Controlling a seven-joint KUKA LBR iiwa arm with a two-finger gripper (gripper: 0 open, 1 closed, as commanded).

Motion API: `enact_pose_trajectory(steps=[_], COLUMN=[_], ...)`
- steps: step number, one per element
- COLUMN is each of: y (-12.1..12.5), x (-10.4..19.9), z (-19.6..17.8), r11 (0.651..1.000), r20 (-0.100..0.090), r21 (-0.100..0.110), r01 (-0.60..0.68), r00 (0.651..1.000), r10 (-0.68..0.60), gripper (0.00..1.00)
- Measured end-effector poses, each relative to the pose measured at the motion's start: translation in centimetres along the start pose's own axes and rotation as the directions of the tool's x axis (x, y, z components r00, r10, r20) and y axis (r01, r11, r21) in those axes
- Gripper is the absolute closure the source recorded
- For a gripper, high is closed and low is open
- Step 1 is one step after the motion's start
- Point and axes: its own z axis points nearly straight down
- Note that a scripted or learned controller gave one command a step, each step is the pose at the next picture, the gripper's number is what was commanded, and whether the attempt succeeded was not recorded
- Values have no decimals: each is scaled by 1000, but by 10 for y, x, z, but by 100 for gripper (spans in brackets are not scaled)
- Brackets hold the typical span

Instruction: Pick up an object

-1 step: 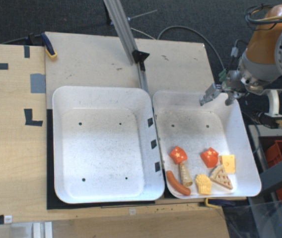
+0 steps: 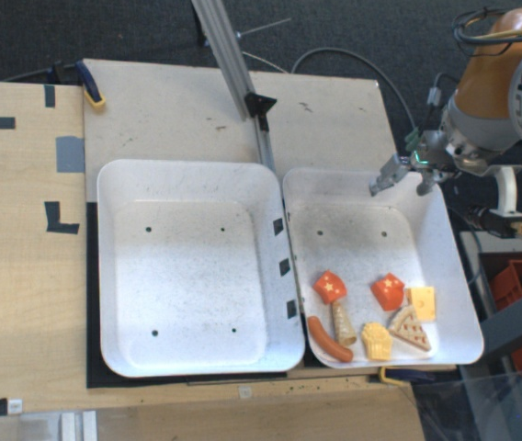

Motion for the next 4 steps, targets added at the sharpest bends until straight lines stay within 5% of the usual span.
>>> enact_pose_trajectory(steps=[2, 3, 4], y=[8, 7, 8], x=[-2, 0, 0], z=[114, 129, 118], r11=[1000, 1000, 1000], r20=[-1, 0, 1], r21=[6, 3, 2], r01=[0, 0, 2], r00=[1000, 1000, 1000], r10=[0, 0, -2], gripper=[0, 0, 100])
